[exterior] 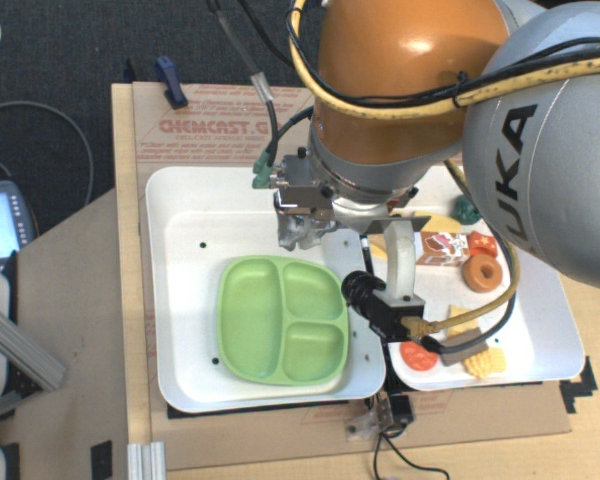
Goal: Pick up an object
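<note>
Outside, dark carpet (60, 28) surrounds the brown bench (220, 108).

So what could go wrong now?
1. The end effector hangs over the left bin, near the plate. The plate is wide and flat, so a grab there might slip off.
2. In the right bin, the donut and carton lie close together among other toys. Reaching for one could bump its neighbour.
</note>
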{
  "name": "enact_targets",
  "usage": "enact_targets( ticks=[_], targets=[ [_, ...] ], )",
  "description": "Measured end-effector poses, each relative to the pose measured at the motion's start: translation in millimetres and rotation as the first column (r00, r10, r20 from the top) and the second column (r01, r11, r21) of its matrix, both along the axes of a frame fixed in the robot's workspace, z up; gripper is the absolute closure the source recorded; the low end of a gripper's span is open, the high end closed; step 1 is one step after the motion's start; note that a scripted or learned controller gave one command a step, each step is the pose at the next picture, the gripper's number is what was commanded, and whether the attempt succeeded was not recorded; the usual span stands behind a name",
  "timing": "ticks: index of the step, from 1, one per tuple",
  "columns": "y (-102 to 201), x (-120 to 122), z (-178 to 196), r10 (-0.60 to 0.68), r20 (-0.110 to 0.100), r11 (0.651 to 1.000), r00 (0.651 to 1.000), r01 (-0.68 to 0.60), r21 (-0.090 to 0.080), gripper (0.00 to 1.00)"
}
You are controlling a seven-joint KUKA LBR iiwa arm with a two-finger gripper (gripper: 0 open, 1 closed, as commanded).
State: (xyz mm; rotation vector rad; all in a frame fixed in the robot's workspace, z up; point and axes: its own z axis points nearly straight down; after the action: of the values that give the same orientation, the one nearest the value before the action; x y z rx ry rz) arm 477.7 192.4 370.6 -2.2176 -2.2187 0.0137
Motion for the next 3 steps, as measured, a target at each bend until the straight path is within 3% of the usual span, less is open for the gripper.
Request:
enact_targets(
  ticks=[1, 2, 3],
  targets=[
    [-21.6, 42.9, 174.2, -0.003, 0.03, 1.0, 1.0, 0.002, 0.009, 1.0],
    [35.9, 1.5, 164.7, 0.008, 0.006, 1.0, 1.0, -0.008, 0.004, 1.0],
    [32.9, 3.8, 175.4, 0.003, 0.01, 1.0, 1.0, -0.003, 0.003, 1.0]
  ],
)
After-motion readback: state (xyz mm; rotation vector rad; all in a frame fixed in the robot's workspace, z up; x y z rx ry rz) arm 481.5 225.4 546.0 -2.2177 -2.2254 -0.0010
